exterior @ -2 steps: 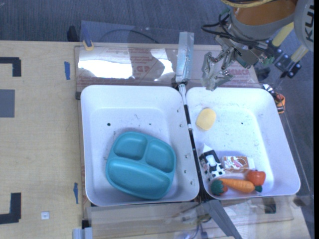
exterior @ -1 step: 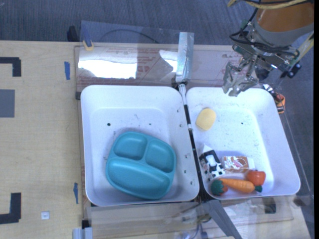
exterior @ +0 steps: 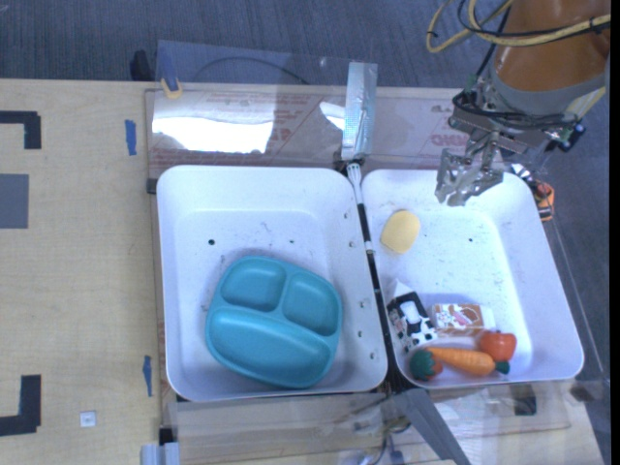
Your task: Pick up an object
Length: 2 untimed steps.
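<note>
Camera view, from above and at a slant: the arm (exterior: pixel 547 37), grey with an orange band, reaches in from the right, and its hand (exterior: pixel 465 184) hangs over the far edge of the right bin (exterior: pixel 542 289). Nothing sits between the fingers; whether they are released or clenched cannot be told at this angle. Taking the hand as landmark, a pale yellow lemon (exterior: pixel 400 231) lies nearest, just below and to the left of it, on the bin floor and apart from the fingers. Farther from the hand, along the near wall of the same bin, a cluster of small items lies close together: a black-and-white toy (exterior: pixel 411 322), a small printed packet (exterior: pixel 457 316), a red tomato (exterior: pixel 497 344) and an orange carrot (exterior: pixel 455 360) with a green top. Left of the hand, beyond the divider between the bins, the left bin (exterior: pixel 194 201) carries a teal divided plate (exterior: pixel 274 322), turned at an angle. Both bins rest on a light wooden tabletop (exterior: pixel 73 260). Yellow and black cables (exterior: pixel 475 13) loop above the wrist.
</note>
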Each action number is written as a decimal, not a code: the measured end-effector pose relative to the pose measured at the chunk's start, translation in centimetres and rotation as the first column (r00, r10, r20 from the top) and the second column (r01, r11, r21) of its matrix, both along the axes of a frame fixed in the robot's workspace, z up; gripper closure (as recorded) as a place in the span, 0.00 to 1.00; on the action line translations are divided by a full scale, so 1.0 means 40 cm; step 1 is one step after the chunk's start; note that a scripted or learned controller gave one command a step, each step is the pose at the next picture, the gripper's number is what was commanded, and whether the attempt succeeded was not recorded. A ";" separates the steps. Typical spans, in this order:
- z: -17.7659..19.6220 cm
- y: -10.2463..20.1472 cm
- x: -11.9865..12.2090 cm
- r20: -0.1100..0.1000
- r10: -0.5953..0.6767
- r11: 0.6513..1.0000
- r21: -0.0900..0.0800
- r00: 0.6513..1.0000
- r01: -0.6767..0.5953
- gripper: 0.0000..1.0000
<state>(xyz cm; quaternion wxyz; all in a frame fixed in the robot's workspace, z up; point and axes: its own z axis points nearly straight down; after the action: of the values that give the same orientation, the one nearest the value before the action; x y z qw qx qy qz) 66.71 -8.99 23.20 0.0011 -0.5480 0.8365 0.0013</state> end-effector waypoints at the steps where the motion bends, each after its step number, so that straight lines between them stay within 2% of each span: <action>1: -0.100 0.079 -0.139 0.001 0.149 0.989 0.000 0.989 -0.149 1.00; 2: -0.154 -0.182 -0.086 0.004 0.279 0.960 -0.003 0.960 -0.279 1.00</action>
<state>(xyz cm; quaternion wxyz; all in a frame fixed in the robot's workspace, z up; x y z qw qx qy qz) 63.28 -16.27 17.03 0.0021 -0.6605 0.7508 -0.0010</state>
